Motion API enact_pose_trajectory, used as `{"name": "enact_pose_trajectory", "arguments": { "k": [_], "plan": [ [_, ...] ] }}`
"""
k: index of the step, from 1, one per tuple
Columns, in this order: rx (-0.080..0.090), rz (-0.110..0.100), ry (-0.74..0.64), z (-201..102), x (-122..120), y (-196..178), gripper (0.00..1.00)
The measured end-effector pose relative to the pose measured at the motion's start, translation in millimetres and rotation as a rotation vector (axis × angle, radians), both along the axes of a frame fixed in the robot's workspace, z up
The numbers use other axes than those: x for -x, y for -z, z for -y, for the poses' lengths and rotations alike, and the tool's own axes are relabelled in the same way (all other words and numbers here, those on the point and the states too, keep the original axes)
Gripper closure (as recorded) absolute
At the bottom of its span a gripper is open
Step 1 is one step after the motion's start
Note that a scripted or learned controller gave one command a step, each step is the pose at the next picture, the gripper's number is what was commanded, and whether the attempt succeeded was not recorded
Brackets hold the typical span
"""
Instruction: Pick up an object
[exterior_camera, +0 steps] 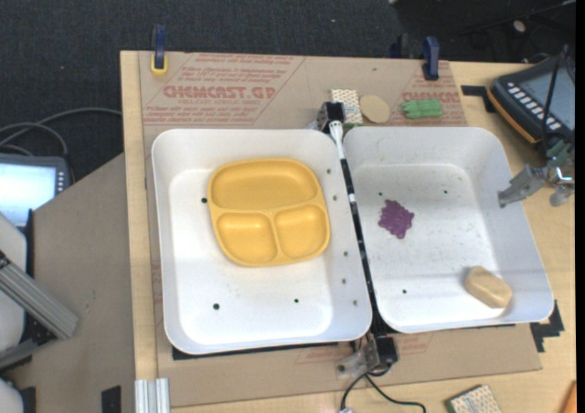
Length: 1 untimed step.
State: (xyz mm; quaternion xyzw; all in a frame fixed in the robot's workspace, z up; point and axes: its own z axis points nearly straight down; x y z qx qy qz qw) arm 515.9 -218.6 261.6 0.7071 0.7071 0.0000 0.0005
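1. While hovering at the right bin (512, 164) rim's outer edge, the gripper (535, 183) has an unreadable finger state.
2. Purple object (396, 217) lies well left of it.
3. Tan block (487, 287) sits below-left, nearer.

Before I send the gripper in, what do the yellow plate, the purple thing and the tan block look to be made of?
Yellow plate: likely moulded plastic, smooth with a soft sheen, three compartments. Purple thing: matte with a ragged edge, perhaps foam or fabric; too small to tell. Tan block: dull, rounded corners, possibly foam or sponge.
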Motion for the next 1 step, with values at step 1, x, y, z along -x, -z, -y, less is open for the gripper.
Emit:
{"name": "enact_pose_trajectory", "arguments": {
  "k": [1],
  "plan": [
    [-0.005, -0.005, -0.008, -73.1, -58.6, 87.9, 0.00]
  ]
}}
